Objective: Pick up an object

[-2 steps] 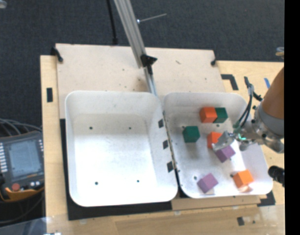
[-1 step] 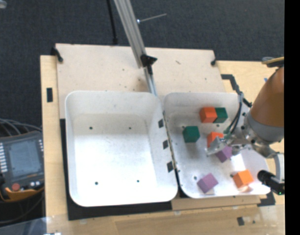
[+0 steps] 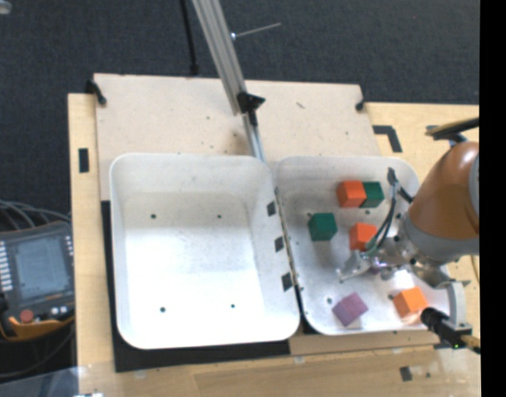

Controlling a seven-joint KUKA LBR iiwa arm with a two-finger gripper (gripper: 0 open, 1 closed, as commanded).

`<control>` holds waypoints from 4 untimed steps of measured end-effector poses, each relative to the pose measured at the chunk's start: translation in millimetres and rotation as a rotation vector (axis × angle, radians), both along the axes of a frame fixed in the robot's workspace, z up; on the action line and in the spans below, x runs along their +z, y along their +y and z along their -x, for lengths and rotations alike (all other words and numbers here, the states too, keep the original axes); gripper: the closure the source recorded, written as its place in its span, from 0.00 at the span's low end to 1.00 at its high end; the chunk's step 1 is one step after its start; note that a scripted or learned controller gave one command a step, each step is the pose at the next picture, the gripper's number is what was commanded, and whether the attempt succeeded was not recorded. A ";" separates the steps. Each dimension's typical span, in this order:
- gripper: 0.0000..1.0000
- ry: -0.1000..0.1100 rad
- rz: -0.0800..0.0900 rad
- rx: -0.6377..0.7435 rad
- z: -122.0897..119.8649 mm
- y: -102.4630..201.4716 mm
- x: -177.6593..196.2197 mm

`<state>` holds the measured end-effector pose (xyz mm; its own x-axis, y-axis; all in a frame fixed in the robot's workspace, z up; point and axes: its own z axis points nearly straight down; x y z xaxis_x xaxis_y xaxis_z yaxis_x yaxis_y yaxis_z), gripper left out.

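Observation:
The right bin (image 3: 319,325) holds several blocks. An orange block (image 3: 350,193) and a green block (image 3: 372,193) touch side by side at the back. A dark green block (image 3: 322,226) lies near the middle. A purple block (image 3: 350,308) and an orange block (image 3: 409,302) rest near the front wall. My gripper (image 3: 365,265) hangs low over the bin's middle right, just in front of another orange block (image 3: 361,235) that it partly covers. The arm's orange band (image 3: 447,197) hides the bin's right side.
The left bin (image 3: 121,222) stands beside the right one, their walls meeting near the centre. A slanted aluminium post (image 3: 224,52) rises behind the bins. A teach pendant (image 3: 34,275) lies off the bench at the left.

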<state>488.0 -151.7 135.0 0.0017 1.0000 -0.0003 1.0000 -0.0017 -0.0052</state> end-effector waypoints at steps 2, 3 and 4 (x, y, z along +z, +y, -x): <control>1.00 -0.013 0.002 -0.007 -2.4 -2.4 -25.8; 1.00 -0.012 0.002 0.005 -11.8 -8.3 21.7; 1.00 -0.014 0.003 0.005 -18.1 -13.2 84.7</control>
